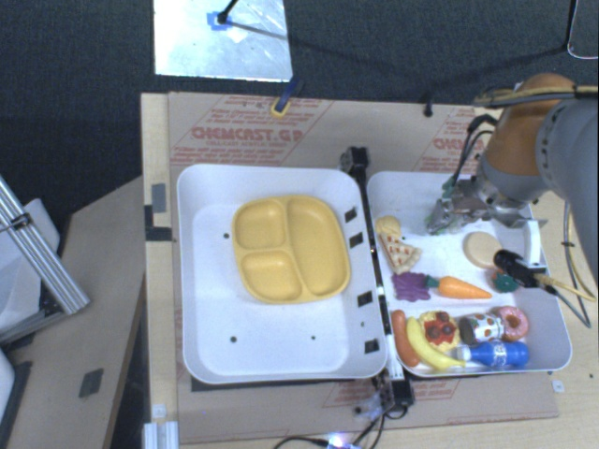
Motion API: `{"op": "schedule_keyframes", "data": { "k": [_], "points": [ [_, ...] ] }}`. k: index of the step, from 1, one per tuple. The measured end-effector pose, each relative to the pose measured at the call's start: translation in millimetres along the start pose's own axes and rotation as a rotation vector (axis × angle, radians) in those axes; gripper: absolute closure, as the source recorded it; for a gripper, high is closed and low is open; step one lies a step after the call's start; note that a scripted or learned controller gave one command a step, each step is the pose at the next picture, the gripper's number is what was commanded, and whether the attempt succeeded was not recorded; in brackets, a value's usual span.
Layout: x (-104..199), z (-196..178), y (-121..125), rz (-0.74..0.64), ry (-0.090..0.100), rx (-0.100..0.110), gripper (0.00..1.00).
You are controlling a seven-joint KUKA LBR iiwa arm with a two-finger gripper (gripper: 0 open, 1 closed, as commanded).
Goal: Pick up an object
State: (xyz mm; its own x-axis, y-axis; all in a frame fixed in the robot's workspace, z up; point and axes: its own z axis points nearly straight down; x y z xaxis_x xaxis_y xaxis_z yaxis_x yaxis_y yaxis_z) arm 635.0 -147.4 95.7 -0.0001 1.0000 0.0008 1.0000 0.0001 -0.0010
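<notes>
My gripper (442,219) hangs low over the bare far part of the right bin (412,187), reaching in from the right. Nothing shows in its grasp. The closest toy foods are a pizza slice (397,247) to its lower left and a beige round disc (483,249) to its lower right. Further toward the front lie a purple grape bunch (412,286), an orange carrot (462,288), a yellow banana (427,346), a red sausage (402,335), a pink donut (513,322) and a blue bottle (494,354).
The left bin (201,251) holds a yellow divided plate (288,249). A black-clipped divider (367,251) runs between the two bins. Toys crowd the front half of the right bin. A metal frame (37,260) stands at the far left.
</notes>
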Motion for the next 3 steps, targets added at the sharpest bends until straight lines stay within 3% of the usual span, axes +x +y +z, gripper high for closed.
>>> {"op": "schedule_keyframes", "data": {
  "k": [2,3],
  "points": [
    [8.4,-119.5,-4.2,-0.004,-0.002,-0.009,1.00],
    [8.5,-129.6,-3.2,-0.004,-0.001,-0.005,1.00]
  ]
}}
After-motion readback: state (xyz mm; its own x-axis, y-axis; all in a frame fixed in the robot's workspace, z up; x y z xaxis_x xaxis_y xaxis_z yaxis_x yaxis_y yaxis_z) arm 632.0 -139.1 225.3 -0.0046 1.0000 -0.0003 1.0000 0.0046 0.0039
